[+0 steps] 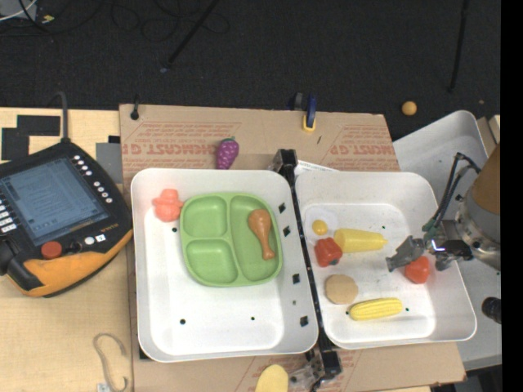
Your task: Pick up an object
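Arm: comes in from the right, low over the right bin, near its right wall.

Gripper: down at the bin floor by a small red toy. One dark finger sticks out to the left of it; honestly can't tell if the fingers are apart or closed, or if the toy is actually pinched.

Red toy: right side of the right bin, touching or just under the gripper tip.

Rest of right bin: yellow corn cob near the front edge, tan round cookie-looking thing just left of it, a yellow pepper-ish piece in the middle, a red strawberry-ish piece beside that, and a tiny yellow ball above it.

Left bin: green divided plate with a chicken drumstick lying in its upper right compartment. Pink-orange toy sits just left of the plate.

Outside the bins: purple grapes on the cardboard behind, yellow lemon-ish thing at the front edge, teach pendant far left.
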`<action>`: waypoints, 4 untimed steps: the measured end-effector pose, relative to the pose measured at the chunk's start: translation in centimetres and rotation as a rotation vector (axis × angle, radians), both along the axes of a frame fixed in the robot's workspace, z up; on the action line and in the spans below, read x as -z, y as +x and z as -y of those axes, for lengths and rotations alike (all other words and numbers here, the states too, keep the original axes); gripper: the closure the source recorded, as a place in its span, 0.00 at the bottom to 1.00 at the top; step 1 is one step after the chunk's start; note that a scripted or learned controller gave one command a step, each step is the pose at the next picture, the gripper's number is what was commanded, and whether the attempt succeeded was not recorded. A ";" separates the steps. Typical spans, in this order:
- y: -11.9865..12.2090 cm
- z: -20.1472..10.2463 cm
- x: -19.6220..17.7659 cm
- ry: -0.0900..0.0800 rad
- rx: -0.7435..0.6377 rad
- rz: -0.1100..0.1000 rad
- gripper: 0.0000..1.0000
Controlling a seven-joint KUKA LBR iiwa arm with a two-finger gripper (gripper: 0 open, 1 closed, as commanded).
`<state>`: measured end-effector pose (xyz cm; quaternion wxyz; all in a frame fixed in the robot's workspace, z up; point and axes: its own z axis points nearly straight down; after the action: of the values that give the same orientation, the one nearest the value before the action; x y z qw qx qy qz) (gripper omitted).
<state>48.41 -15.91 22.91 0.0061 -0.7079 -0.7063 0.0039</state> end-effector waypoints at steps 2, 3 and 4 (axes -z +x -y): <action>-0.2 -0.5 5.7 0.000 -0.004 0.005 0.00; 0.0 -1.3 12.0 0.000 -0.004 0.007 0.00; 0.1 -1.5 14.0 0.000 -0.004 0.013 0.00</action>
<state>48.52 -14.37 8.92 0.0012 -0.7064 -0.7078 -0.0007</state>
